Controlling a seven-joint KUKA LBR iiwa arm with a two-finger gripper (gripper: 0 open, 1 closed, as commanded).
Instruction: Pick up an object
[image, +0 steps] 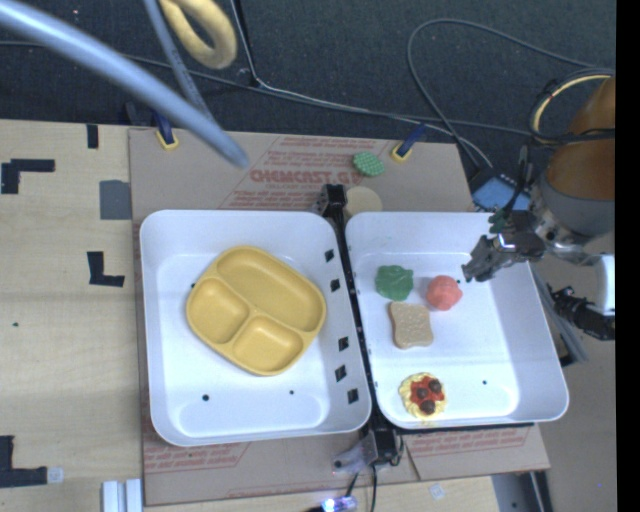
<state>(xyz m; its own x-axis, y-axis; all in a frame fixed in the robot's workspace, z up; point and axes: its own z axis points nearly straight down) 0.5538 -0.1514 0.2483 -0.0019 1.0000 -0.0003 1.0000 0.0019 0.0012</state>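
Gripper (478, 266) sits over the upper right part of the right bin (520, 390), low at the end of the grey arm (575, 190) that comes in from the right edge. Can't tell how the gripper is set, it's a dark cluster at this angle. Nothing visibly caught in it.

Right bin, 4 items, all lying on the bin floor:
- 1 red round piece (444, 292), just to the camera-left of the gripper and slightly below it, nearest item to it. A thin gap of white shows between them, so apart, not touching.
- 1 green leafy piece (394, 282), further camera-left past the red one, near it but apart.
- 1 tan bread slice (410, 325), below and camera-left of the gripper, sitting under the green and red pieces, close to both.
- 1 small yellow disc with red and dark toppings (423, 394), well below the gripper toward the near wall of the bin, apart from the rest.

Left bin (165, 330), far camera-left of the gripper across the black divider: 1 yellow tray (256, 310) with 3 compartments, lying at an angle.

Outside the bins, on the cardboard (290, 175) up and camera-left of the gripper: 1 small green textured piece (368, 163), with 1 pale round disc (364, 199) just below it against the bin rim.

2 white bins total, side by side, touching along the middle.
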